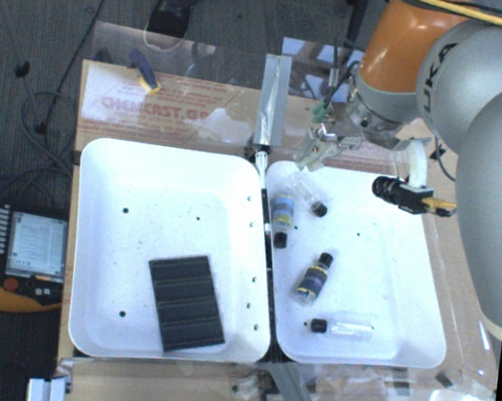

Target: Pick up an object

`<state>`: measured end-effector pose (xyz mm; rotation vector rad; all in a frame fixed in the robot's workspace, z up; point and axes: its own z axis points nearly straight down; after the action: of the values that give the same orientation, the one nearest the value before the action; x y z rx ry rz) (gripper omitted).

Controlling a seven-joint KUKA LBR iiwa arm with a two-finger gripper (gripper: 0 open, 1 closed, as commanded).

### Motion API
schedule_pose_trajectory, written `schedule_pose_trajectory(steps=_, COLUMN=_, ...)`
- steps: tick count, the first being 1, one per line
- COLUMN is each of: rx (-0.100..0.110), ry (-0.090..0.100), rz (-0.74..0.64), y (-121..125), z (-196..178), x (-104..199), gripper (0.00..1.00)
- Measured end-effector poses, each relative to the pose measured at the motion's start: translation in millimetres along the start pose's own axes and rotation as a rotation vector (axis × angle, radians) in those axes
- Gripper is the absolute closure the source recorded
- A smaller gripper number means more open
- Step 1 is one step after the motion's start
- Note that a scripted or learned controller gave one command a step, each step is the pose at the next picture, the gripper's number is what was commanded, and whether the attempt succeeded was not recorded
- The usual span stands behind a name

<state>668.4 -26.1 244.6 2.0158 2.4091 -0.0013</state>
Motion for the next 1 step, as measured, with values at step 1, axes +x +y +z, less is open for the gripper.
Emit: schedule_pose_trajectory(steps=1, rx=0.000, ry=-0.002, rz=0.000, y=0.2, z=-8.9, x=-0.2, gripper=1.00)
